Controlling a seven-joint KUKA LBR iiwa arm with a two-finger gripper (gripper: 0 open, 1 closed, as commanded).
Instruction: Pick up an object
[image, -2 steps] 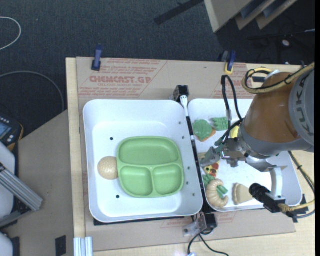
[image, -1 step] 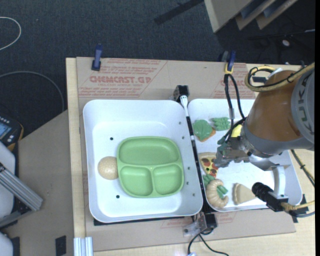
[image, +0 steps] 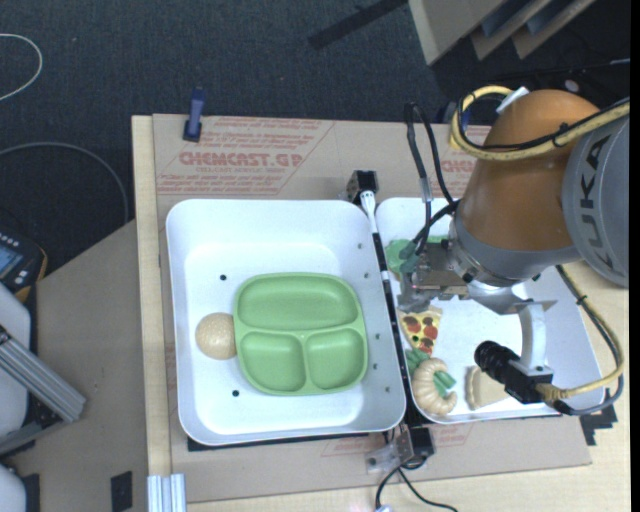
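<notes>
The arm hangs low over the right bin (image: 570, 320), its gripper (image: 428, 285) down near the bin's left wall, beside a green toy (image: 402, 255) and just above a pizza slice (image: 421, 330); whether it is open or closed, I cannot tell (the wrist hides it). The left bin (image: 200, 300) holds a green divided tray (image: 298, 332) with a beige ball (image: 214, 336) touching its left edge.

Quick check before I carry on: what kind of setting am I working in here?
Probably a robotics lab bench, not a kitchen: two white bins sit on a taped board, toy food such as a pizza slice fills one, and loose cables trail across dark carpet.
</notes>
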